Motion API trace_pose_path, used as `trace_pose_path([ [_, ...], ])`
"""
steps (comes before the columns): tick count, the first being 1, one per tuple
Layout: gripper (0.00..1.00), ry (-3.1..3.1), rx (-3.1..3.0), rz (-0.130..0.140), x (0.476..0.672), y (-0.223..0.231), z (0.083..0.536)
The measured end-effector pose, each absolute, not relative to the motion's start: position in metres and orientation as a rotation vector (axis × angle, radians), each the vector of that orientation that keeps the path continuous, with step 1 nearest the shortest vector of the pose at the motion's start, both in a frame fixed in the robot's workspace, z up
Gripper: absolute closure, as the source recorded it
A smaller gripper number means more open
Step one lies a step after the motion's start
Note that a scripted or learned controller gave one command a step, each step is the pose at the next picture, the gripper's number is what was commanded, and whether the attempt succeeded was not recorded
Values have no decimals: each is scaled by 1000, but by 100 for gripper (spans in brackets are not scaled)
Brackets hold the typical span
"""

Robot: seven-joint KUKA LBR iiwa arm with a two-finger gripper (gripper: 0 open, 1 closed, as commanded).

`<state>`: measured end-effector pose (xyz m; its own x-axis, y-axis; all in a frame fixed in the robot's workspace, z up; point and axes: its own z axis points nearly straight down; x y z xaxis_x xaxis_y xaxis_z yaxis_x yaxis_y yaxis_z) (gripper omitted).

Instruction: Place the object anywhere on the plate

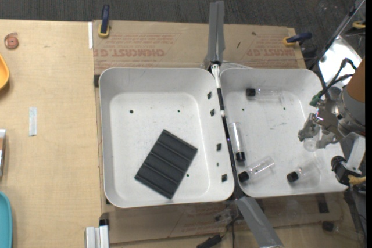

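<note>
Clear plastic vials (254,170) lie scattered in the right bin (273,75), the dark ribbed plate (167,163) waits in the left bin (152,75)—the claw (312,135) at the right bin's right edge seems pinching one vial.

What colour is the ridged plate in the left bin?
Dark grey to black, seen in the camera view: the plate.

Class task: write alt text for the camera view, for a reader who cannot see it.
A robot gripper hangs over the right edge of the right white bin, which holds several clear tubes with black caps. The left bin holds a dark ribbed plate, lying at a slant.
</note>
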<state>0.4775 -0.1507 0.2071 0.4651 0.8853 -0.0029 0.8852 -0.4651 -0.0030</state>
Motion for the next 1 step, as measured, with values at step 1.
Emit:
trace_pose_path([
  [1, 100, -1460, -2780, 9, 526, -98, 213],
])
